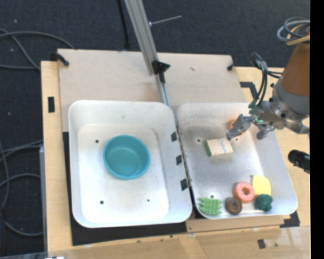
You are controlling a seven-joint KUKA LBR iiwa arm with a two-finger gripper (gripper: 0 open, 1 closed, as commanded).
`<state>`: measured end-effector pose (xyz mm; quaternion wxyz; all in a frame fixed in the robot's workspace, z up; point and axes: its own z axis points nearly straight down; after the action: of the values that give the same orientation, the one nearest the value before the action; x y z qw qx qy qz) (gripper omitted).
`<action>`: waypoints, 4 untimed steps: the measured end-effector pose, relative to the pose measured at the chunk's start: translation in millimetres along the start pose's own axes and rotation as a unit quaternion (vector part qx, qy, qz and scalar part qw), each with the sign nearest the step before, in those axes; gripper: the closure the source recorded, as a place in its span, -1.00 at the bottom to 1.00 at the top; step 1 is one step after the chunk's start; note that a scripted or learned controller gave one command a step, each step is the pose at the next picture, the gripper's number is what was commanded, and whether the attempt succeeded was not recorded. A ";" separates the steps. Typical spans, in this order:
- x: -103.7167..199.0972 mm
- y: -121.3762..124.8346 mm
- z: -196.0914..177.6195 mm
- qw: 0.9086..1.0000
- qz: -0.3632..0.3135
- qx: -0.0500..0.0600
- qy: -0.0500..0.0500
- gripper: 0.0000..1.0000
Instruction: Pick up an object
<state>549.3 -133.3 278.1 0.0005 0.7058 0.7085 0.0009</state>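
**Gripper over the right bin's upper right, objects crowded along the lower rim**

The gripper (247, 127) hangs over the upper right part of the right bin (197, 124), its two fingers spread apart with nothing between them. An orange piece (238, 123) lies at the left fingertip; whether it touches cannot be told. Just below and left, a sponge (220, 147) with a green edge lies alone in the middle of the bin, with bare floor all around it.

The other objects cluster at the lower right rim: a green ridged toy (209, 205), a brown ring (234, 205), a pink doughnut (243, 191), a yellow block (261, 185) and a dark green lump (264, 202), close together or touching.

In the left bin (83, 117), a teal bowl (126, 156) sits upright near the centre, well apart from every wall.
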 end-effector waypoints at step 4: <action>8.3 1.1 145.0 1.000 0.003 0.003 -0.001 -1.00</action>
<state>550.7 -125.0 133.1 -0.0005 0.7081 0.7061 -0.0020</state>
